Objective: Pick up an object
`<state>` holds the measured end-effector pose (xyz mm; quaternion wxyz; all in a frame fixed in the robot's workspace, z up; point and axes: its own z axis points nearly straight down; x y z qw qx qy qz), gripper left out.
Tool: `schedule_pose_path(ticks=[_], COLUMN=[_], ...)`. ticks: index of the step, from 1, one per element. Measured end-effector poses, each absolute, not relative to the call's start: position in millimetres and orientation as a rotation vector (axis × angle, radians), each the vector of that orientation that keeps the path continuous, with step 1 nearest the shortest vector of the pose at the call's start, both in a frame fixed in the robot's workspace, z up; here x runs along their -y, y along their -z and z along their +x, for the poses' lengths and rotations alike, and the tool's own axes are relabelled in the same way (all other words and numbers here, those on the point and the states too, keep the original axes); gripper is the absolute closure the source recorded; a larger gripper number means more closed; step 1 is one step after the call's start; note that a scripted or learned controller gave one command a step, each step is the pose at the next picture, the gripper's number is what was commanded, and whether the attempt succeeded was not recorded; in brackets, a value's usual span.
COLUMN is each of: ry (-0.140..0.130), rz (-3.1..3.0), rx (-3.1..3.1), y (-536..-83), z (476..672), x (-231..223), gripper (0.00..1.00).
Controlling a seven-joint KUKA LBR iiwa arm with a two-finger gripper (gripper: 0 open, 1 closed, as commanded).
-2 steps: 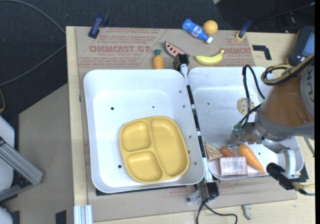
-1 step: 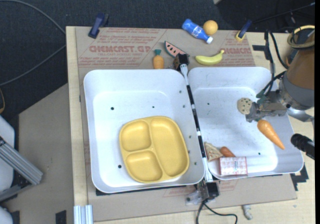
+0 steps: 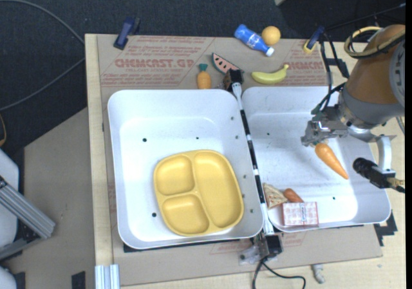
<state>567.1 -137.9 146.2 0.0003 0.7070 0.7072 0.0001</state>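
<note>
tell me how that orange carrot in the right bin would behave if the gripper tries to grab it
The carrot looks like a smooth, stiff toy, so it probably keeps its shape. Its tapered cone form may let it slip out toward the thin end. Lying on the flat floor of the right bin, it could roll in an arc if the gripper nudges it.

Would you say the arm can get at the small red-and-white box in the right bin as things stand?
Probably yes. The box lies in the open near the bin's front wall, with only a sandwich piece beside it, and the end effector is above a carrot nearby.
</note>
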Motion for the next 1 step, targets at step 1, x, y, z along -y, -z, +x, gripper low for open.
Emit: schedule_pose_path(ticks=[1], ry=[0.000], rz=[2.220], rx=[-2.219], y=[-159.8], z=[586.3], x=[184.5], gripper=[1.00])
